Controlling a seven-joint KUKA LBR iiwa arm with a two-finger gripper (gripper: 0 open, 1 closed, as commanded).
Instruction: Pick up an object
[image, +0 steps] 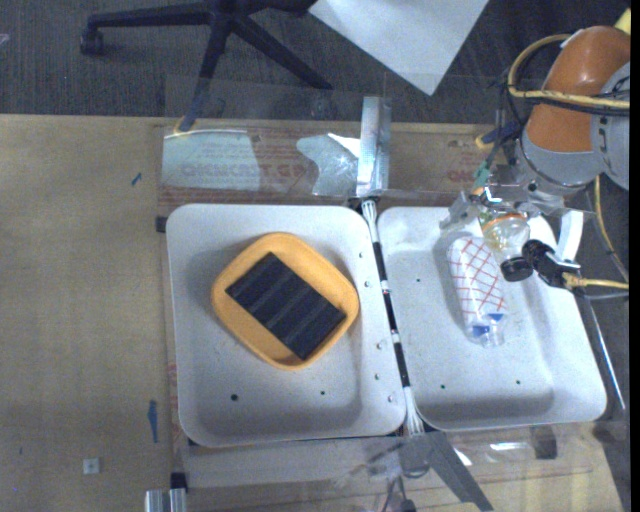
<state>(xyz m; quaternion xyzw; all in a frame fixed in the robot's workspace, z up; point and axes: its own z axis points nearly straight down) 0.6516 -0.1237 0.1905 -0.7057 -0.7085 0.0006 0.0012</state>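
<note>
Bench top (70, 300): light brown wood-grain board, spanning the left and lower parts of the view, with small blue marks on its left side. Floor (120, 80): dark grey carpet along the top. Office chair base (215, 35): black, spoked legs with a castor at upper left. White sheet (400, 35): angled, at top centre, lying over the floor. Cardboard panel (240, 160): brown, printed lettering, under shiny clear film, behind the bins. Lighting: even and soft.
</note>
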